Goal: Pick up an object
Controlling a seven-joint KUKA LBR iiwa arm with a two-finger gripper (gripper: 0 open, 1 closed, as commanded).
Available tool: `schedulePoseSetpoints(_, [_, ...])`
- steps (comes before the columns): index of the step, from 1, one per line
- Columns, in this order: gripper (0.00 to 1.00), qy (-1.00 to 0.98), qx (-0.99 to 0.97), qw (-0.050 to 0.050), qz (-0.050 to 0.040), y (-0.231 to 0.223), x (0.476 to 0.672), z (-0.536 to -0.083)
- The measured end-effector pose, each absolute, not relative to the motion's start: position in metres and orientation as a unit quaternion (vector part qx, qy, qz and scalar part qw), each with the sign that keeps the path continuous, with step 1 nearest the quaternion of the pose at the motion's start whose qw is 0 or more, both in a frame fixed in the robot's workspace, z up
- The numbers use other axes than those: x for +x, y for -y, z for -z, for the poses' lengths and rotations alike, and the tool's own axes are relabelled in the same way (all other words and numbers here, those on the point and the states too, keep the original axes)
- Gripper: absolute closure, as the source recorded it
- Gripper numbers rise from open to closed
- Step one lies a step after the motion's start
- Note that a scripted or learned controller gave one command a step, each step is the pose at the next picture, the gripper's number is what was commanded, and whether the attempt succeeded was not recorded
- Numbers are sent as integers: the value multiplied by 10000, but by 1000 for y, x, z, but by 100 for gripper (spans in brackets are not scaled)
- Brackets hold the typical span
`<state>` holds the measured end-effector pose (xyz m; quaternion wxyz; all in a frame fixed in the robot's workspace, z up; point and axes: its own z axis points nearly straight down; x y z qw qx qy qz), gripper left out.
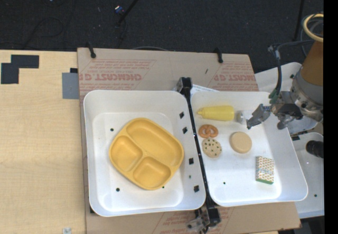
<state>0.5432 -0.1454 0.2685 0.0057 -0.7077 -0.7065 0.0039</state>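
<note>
You've got five pickables in the right bin (296, 175): yellow bottle (216, 113) lying on its side near the top, pretzel (208, 131) just below it, chocolate-chip cookie (212, 148) beneath that, round tan disc (241, 142) mid-bin, small patterned box (264, 169) lower right.

The arm (311, 69) is cut off by the view's right side, so only its wrist and orange band show. The gripper (272, 114) hangs over the right bin's (288, 188) upper right corner and hides part of that rim; its fingers are too dark and small to read. The print on the small box (264, 169) near the right bin's right edge is too small to tell.
</note>
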Motion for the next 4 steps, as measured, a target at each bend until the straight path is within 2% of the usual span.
schedulePoseSetpoints(1, [0, 7073, -7069, 15, -10, 145, 545, -274])
schedulePoseSetpoints(2, [0, 7070, -7072, 39, -23, 142, 534, -220])
schedulePoseSetpoints(4, [0, 7069, -7073, 41, -22, 153, 532, -114])
